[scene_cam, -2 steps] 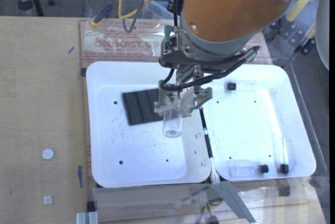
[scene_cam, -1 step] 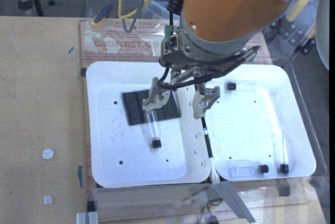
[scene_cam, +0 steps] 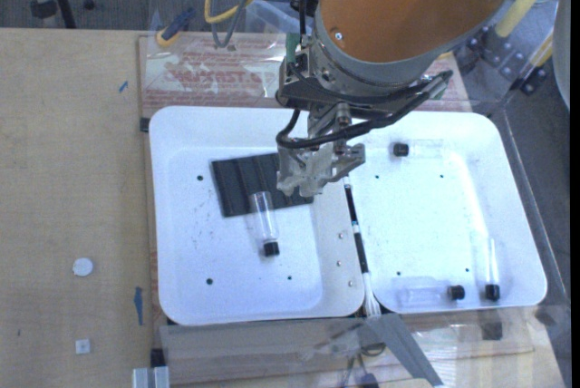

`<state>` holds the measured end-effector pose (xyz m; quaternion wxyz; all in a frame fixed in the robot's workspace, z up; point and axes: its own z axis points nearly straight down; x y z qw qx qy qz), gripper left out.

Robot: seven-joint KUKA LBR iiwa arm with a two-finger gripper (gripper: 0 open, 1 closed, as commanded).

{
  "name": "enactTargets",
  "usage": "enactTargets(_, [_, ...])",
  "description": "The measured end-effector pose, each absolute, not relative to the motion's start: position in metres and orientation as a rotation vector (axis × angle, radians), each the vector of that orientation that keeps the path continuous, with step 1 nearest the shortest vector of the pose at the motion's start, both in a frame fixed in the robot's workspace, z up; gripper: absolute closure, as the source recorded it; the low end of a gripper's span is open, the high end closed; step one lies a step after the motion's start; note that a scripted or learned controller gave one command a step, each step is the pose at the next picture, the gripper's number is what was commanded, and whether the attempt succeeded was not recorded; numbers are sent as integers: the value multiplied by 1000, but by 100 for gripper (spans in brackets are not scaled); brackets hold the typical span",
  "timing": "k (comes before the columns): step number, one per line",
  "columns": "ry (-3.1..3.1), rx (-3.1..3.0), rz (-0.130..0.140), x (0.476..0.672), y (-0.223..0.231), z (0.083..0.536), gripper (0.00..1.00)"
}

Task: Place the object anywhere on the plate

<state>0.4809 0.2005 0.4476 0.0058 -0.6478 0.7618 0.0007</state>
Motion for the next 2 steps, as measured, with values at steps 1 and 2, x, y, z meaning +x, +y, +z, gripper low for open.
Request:
enactTargets(1, [2693, -1612, 0, 480, 99, 436, 100])
enactTargets(2, [2554, -1821, 1, 480, 150, 369, 100])
